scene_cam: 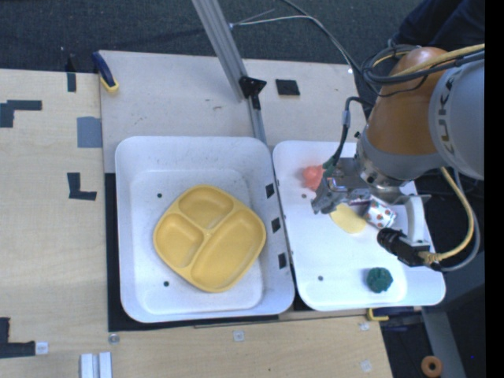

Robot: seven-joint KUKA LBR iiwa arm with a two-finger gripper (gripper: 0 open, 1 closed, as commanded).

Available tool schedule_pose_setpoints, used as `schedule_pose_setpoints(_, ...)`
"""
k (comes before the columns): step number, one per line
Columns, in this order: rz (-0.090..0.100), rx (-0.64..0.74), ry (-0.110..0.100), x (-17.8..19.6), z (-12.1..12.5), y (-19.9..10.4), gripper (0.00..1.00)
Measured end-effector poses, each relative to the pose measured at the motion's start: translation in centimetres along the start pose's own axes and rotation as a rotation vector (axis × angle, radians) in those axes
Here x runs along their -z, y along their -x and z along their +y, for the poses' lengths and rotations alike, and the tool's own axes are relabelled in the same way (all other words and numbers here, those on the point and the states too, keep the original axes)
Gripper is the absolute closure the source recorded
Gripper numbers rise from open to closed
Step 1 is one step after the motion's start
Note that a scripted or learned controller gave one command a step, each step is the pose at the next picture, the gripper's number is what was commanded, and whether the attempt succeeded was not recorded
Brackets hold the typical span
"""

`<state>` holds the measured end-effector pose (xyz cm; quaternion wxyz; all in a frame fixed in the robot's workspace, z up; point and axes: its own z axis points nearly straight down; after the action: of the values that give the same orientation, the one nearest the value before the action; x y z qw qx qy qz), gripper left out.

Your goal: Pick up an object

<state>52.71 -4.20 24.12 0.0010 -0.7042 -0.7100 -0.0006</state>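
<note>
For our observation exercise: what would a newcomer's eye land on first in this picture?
Probably the yellow three-compartment plastic plate, lying alone in the left white bin. Next, the grey arm with its orange band, reaching over the right white bin, its hand low beside a small red object and a pale yellow piece.

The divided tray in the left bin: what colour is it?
Yellow; the divided tray shows clearly in the camera view.

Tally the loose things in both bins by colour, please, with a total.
Yellow: 2, the divided tray in the left bin and a pale lump under the gripper in the right bin
Orange-red: 1, a small piece
Green: 1, a ball
Total: 4
</note>
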Motion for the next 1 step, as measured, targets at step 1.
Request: schedule_pose_setpoints(1,-0.001,-0.001,-0.001,-0.26,-1.10,-5.54,1.00)
